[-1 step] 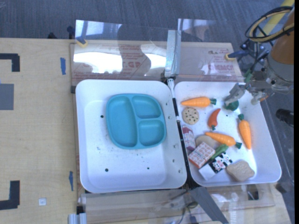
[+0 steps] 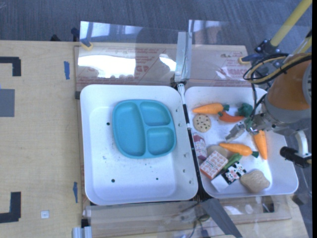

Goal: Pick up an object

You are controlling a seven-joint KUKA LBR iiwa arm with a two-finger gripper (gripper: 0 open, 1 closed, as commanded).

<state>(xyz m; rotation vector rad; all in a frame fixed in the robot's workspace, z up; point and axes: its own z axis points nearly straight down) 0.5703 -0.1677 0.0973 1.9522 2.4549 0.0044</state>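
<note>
My gripper point(image 2: 241, 129) hangs low over the middle of the right bin point(image 2: 287, 185), below the arm's orange band point(image 2: 291, 89). Around it lie three carrots: one at the bin's far side point(image 2: 208, 109), one just below the gripper point(image 2: 237, 148), one to its right point(image 2: 261, 144). A round cookie point(image 2: 201, 123) lies to its left. A red-orange piece point(image 2: 230, 117) and a green piece point(image 2: 246, 108) sit just beyond it. Nearer the front are a pink box point(image 2: 214, 163), a black-and-white toy point(image 2: 233, 172) and a tan lump point(image 2: 255, 180).
The left bin point(image 2: 94, 148) holds a blue divided plate point(image 2: 144, 128). A raised divider point(image 2: 187, 133) runs between the two bins. Clear plastic panels point(image 2: 129, 53) stand behind the bins. Cables point(image 2: 262, 66) loop near the arm at the right.
</note>
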